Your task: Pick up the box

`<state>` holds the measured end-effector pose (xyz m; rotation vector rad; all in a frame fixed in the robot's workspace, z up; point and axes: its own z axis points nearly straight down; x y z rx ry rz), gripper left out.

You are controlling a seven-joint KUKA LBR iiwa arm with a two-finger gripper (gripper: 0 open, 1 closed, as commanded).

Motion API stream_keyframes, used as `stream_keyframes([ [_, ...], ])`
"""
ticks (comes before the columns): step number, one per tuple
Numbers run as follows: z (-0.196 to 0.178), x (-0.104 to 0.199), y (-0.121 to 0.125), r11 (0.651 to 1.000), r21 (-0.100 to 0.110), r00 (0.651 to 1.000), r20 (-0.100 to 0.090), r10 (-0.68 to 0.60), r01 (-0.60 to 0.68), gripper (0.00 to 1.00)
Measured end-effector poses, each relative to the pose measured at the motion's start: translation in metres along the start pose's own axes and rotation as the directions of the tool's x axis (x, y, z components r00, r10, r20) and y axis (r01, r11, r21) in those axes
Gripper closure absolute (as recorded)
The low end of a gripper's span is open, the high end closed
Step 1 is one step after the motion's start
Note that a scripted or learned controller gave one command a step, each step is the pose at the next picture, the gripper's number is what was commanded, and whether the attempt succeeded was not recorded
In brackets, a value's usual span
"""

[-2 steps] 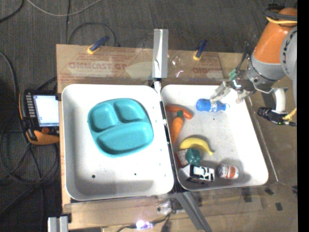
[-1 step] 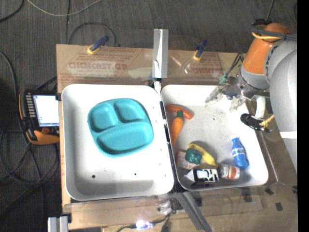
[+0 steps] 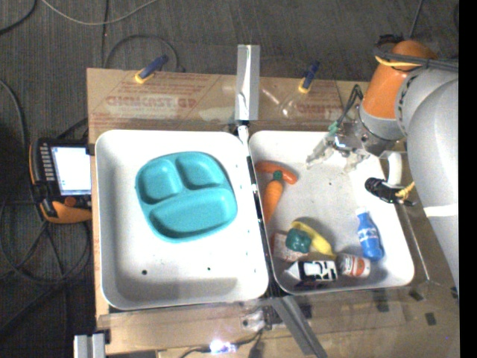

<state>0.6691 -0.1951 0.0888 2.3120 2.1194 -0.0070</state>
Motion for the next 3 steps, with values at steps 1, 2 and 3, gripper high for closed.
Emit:
stream_keyframes([
  [1,-0.033,-0.018,0.002,0.993,0.003,0.993,-0.006,0.116,-0.116,0.00],
  [2,-0.015,-0.004,0.000,0.996,0.004,0.996,-0.004,-0.094,0.094,0.00],
  [3,-0.046,-0.026,0.003,1.000,0.002,1.000,-0.007,0.021,-0.021,0.00],
])
